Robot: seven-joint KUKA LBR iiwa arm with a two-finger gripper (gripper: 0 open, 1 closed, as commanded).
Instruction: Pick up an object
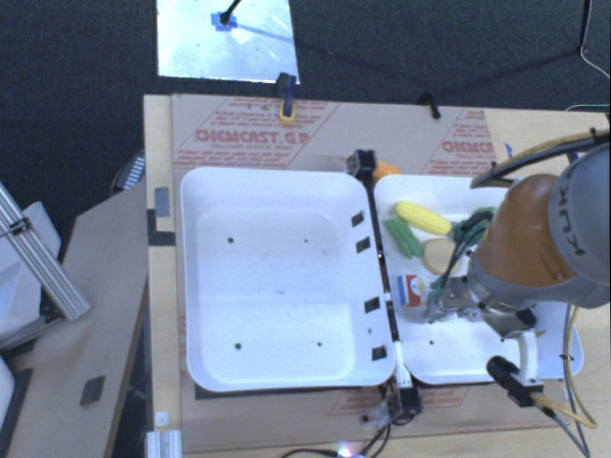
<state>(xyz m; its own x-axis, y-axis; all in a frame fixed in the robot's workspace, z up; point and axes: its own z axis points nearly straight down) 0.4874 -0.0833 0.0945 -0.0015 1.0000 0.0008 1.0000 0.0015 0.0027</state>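
Note:
The arm reaches into the right bin point(449, 365) from the right, its orange band over the bin's middle. My gripper point(437, 305) points down-left near a small red, white and blue item point(412, 290) close to the bin's left wall. Behind it lie a yellow corn cob point(423, 218), a green vegetable point(402, 238) and a tan round piece point(438, 253). A dark green object point(472, 225) sits by the arm, partly hidden. Nothing shows between the fingers.
The left bin point(282, 280) stands beside the right one, with black clips point(364, 246) along the shared wall. An orange item point(386, 171) lies outside the bins at the back. A yellow clamp point(286, 113) sits on the cardboard behind.

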